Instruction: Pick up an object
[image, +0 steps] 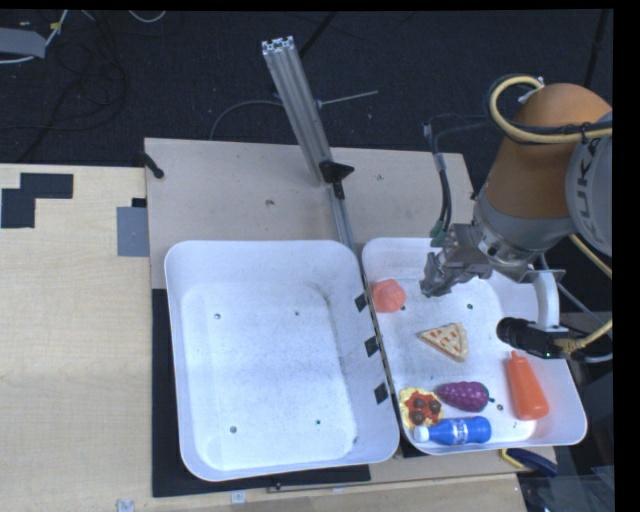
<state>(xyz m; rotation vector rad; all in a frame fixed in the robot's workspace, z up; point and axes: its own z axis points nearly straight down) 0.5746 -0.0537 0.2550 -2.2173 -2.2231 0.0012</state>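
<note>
Pale wooden counter (250, 190) carries two bins; my hand (437, 280) hangs over the right white bin (570, 425), opening I cannot tell. I should centre above the nearby pink round toy (389, 295) before descending.

Two bins side by side at the frame's centre.
The left bin (265, 360) adjoins the right bin (470, 330), which holds a ball (389, 295) at its left edge, pizza (445, 341) mid-bin, carrot (526, 386) right, and grapes (463, 395) above a bottle (455, 432) at the bottom.
</note>
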